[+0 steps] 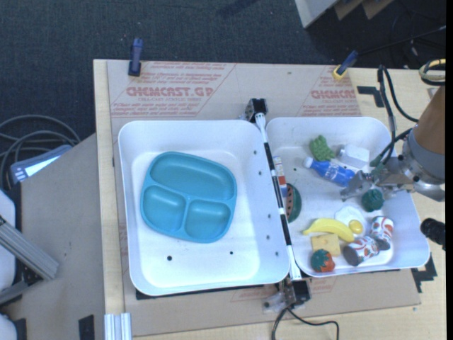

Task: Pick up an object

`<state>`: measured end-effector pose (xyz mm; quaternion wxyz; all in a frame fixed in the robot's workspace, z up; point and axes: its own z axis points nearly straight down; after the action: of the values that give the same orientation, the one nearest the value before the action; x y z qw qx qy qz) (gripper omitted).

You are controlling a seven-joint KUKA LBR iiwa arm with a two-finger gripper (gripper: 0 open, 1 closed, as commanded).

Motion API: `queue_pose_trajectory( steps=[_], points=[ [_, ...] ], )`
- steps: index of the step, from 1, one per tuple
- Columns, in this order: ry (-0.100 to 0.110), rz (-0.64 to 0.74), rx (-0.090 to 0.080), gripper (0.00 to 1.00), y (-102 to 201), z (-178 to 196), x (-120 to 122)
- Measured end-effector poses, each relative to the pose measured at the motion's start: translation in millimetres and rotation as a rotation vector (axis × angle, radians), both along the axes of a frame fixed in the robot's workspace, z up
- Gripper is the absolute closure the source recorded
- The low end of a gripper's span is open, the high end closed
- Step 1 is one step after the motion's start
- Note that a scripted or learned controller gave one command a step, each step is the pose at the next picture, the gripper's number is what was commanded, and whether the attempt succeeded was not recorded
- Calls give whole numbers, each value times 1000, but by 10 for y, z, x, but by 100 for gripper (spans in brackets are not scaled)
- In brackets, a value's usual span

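Item: dark green ball (372, 200), right bin (297, 129), just under our gripper (369, 183), jaw state we cannot tell; we advise centring over it before closing, clear of the blue bottle (331, 171).

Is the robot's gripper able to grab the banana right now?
Probably yes. The banana lies uncovered on top in the right bin, and the gripper is just above it, with a dark green ball near it.

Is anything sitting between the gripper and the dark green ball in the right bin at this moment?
Nothing visible. The gripper sits in the right bin directly above the dark green ball, with no object between them. The blue bottle lies just to its left, the banana below.
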<state>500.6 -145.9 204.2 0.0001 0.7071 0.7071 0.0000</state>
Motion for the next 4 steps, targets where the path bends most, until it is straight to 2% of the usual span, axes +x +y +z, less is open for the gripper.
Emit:
queue_pose_trajectory(
  steps=[1,2,3,4],
  points=[
    [2,0,1,0,-293,-1125,370],
    [-3,1,-1,0,-489,-701,1328],
    [-17,3,-3,0,213,-1065,1637],
    [2,2,1,0,480,-1193,1553]
  ],
)
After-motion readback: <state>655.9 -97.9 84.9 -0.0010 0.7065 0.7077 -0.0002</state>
